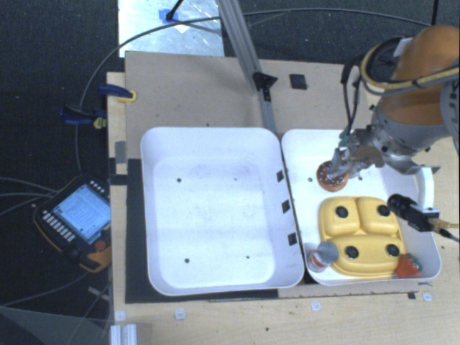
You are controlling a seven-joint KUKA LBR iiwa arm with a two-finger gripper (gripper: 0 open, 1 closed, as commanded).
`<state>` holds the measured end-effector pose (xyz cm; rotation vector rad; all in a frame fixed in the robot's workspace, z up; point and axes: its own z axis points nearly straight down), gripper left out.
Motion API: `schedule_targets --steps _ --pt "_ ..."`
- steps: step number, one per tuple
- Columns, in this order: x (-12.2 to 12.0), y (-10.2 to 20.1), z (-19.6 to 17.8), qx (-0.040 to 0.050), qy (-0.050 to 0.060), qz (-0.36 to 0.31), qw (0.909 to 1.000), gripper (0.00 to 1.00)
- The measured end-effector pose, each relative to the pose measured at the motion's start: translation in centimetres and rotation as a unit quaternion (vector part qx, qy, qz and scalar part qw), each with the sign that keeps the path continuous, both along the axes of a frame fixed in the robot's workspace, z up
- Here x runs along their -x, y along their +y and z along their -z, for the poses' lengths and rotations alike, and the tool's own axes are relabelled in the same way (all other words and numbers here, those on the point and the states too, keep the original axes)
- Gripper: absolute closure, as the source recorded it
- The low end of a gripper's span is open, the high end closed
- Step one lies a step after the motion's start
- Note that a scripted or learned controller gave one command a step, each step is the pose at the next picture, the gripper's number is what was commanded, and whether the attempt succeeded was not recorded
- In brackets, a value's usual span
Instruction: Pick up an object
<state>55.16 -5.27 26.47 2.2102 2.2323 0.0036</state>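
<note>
We see the gripper point(339, 165) low in the right bin point(305, 149), right above a brown disc point(332, 179) — its opening we cannot tell.

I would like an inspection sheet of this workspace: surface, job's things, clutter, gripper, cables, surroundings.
Surface: brown bench bearing left bin and right bin, side by side.
Job's things: in the right bin, a brown round object, yellow moulded block, small grey-topped item, red item.
Clutter: nothing seen in the left bin.
Gripper: gripper just above the brown round object; finger state unclear.
Cables: several cross the dark floor at left and top.
Surroundings: handheld pendant at left; clamps on the bench's left edge.
</note>
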Motion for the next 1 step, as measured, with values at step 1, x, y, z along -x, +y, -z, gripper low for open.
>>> schedule_targets --steps 1 --pt "-0.84 5.24 1.66 0.0000 0.001 0.000 1.0000 1.00"
